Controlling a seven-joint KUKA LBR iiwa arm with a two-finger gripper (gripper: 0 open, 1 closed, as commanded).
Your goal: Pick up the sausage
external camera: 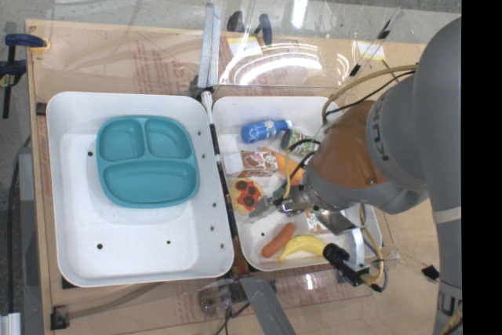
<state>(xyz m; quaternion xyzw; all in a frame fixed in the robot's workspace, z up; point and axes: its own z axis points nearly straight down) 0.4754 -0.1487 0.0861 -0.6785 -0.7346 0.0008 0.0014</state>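
On the desk (pixel 118 59) two white bins sit side by side, touching along their inner rims. The left bin (pixel 70 247) holds a teal plate (pixel 147 161) with three compartments, lying toward the bin's far edge, the large compartment nearest the near edge. In the right bin (pixel 235 121), a blue bottle (pixel 263 129) lies on its side near the far edge. Just nearer sits a small packet (pixel 257 162) with brown print, and nearer still a pizza slice (pixel 248 196) by the left wall. A banana (pixel 302 248) lies along the near edge. A blue clamp (pixel 16 63) grips the desk's left edge.
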